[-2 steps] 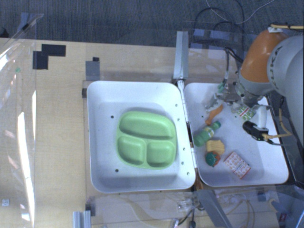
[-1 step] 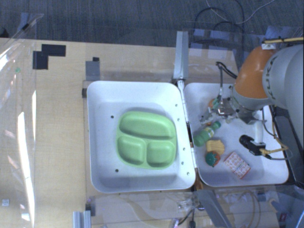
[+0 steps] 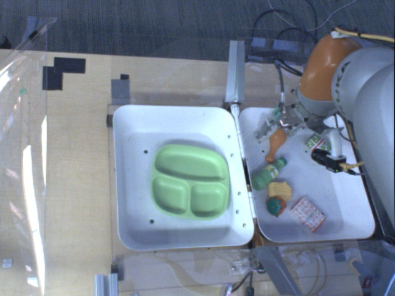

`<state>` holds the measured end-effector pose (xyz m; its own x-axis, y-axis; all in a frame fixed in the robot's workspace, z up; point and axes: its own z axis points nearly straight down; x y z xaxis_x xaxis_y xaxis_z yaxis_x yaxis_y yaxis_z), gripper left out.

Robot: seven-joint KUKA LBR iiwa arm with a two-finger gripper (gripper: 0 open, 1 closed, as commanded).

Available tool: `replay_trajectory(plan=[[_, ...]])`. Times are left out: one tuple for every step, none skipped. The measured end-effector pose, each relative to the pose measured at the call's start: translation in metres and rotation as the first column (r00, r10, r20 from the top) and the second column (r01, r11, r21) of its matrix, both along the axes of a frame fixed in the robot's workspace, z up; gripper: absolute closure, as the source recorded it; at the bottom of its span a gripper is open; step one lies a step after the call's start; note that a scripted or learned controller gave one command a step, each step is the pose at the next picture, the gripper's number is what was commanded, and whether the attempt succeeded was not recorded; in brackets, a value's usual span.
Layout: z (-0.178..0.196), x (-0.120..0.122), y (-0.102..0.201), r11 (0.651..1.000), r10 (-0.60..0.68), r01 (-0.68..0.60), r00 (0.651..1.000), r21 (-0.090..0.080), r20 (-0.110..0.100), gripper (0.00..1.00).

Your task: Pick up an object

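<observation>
From here I see my tool at the right bin's upper left, its fingers spread (nothing between them), just above the orange carrot-like piece, whose long axis slants down-left from the tool.

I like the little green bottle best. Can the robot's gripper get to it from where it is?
Probably yes. The gripper hangs in the same bin, just above the green bottle, whose top is uncovered; the orange object lies close by.
</observation>
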<state>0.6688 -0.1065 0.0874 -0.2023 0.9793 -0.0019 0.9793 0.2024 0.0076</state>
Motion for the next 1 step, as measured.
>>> replay_trajectory(plan=[[0.0135, 0.0028, 0.0020, 1.000, 0.005, -0.005, 1.000, 0.000, 0.009, 1.00]])
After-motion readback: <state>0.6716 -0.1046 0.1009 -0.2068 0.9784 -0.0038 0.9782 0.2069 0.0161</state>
